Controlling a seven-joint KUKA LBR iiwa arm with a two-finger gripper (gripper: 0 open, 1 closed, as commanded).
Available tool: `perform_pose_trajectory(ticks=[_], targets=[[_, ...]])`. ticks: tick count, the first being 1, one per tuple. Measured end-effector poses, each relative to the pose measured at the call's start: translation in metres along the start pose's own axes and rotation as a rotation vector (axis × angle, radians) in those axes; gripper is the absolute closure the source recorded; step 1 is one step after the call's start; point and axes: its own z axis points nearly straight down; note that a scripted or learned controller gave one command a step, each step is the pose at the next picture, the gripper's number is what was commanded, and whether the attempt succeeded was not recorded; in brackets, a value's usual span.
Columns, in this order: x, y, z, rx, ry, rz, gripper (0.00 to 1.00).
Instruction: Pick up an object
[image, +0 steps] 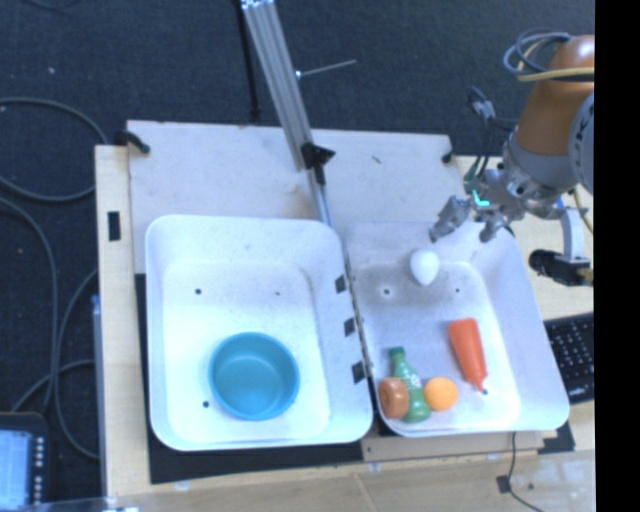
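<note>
The right bin (505, 300) holds a white egg-shaped ball (424, 266) near its back, an orange carrot (467, 351) at its right, and at the front a green bottle-like toy (408, 384), a brown piece (393, 398) and a small orange ball (441, 394) lying together. My gripper (468, 222) hangs over the bin's back right corner, above and to the right of the white ball. Its two fingers stand apart with nothing between them.
A blue bowl (254, 375) sits in the left bin (180, 250). A slanted metal pole (285, 90) rises from behind the bins. A black keyboard (572, 355) lies at the right edge, and cables run over the dark floor on the left.
</note>
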Motion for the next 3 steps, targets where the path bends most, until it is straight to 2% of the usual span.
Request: perform_pose_trajectory(ticks=[1, 2, 3], targets=[[0.0, 0.001, -0.003, -0.006, -0.001, 0.0, 0.0], [0.007, 0.002, 0.056, 0.001, -0.002, -0.003, 0.0], [0.013, 0.0, 0.103, -0.001, -0.003, -0.006, 0.0]])
